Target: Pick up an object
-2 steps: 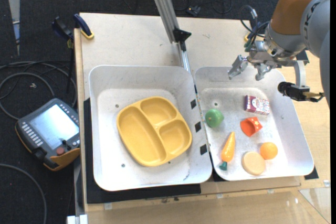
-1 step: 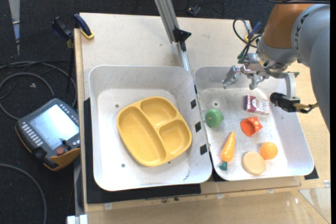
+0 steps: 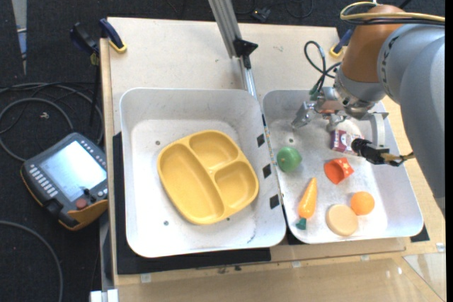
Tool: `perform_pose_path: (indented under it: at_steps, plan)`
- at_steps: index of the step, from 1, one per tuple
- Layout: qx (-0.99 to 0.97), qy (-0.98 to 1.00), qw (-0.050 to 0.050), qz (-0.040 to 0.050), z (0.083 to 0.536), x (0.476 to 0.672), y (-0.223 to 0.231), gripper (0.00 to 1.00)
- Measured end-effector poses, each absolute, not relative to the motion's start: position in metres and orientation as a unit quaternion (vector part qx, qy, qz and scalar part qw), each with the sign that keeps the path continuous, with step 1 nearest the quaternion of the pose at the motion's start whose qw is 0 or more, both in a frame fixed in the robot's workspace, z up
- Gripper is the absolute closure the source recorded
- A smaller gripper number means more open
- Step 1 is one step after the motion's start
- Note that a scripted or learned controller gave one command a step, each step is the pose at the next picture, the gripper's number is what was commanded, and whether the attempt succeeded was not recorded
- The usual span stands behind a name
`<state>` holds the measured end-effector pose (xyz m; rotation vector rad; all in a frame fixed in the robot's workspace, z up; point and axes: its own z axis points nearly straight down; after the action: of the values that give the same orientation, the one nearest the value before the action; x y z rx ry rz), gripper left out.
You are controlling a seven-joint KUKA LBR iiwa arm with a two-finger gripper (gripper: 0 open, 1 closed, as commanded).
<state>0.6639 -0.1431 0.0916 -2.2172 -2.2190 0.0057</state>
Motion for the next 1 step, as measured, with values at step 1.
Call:
perform_pose_path:
  at_steps: [1]
  plan:
    - [-0.707, -0.707, -0.001, -0.0006, 0.1063, 0.6662, -0.1433, 1.00]
